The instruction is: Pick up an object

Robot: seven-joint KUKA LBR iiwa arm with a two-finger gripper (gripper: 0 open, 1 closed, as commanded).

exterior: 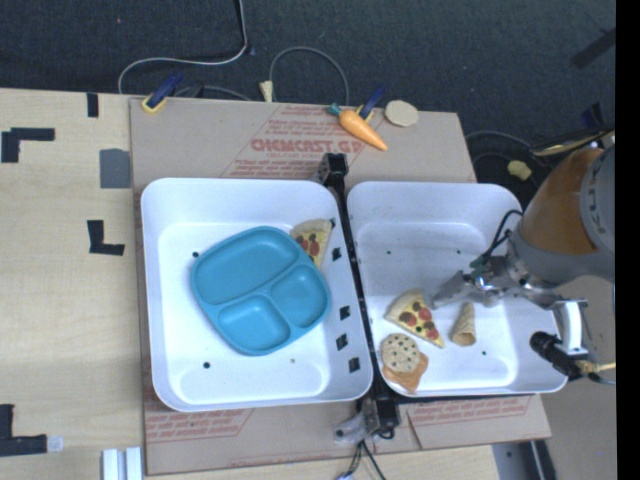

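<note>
The right bin [440, 208] holds a toy pizza slice [415, 316], a tan cone [463, 324] and a chocolate-chip cookie [400, 349] lying on a brown bread piece [410, 375]. My gripper [447, 292] reaches in from the right and sits low in this bin, just up and right of the pizza slice and above the cone. Nothing is visibly held in it. The grey arm with its orange band [560, 218] covers the bin's right side.
The left bin [170, 268] holds a blue divided plate [260, 288] with a second pizza slice [313, 238] at its upper right edge. A toy carrot [362, 130] and a beige disc [402, 114] lie on the cardboard behind the bins. Cables trail at the back.
</note>
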